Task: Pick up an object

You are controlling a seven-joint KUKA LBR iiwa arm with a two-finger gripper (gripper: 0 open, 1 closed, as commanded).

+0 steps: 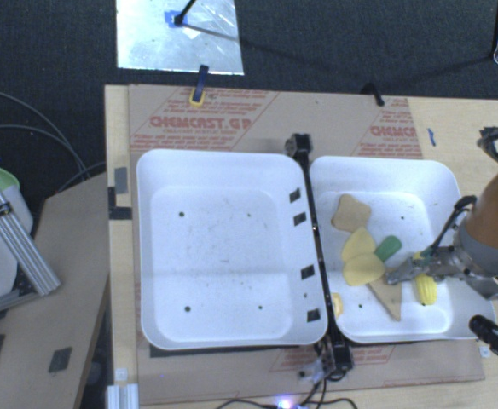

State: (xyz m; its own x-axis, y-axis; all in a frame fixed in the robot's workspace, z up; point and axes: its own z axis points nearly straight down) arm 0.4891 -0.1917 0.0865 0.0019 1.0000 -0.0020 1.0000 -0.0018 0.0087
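Note:
The right bin (pixel 428 181) holds several small objects. A tan bread-like piece (pixel 351 212) lies near its middle, with two yellow pieces (pixel 361 258) just below it. A green cylinder (pixel 389 247) rests beside them. Lower down lie a tan wedge (pixel 390 298) and a yellow corn-like piece (pixel 425 290). A small yellow bit (pixel 337 304) sits by the bin's left wall. My gripper (pixel 397 273) reaches in from the right, low over the bin. Its tip sits between the green cylinder, the lower yellow piece and the tan wedge.
The left bin (pixel 223 164) stands beside the right one, with a black divider (pixel 310 237) between them. The arm's orange band (pixel 496 224) hangs over the right bin's right edge. A cardboard sheet (pixel 257 118) lies under both bins.

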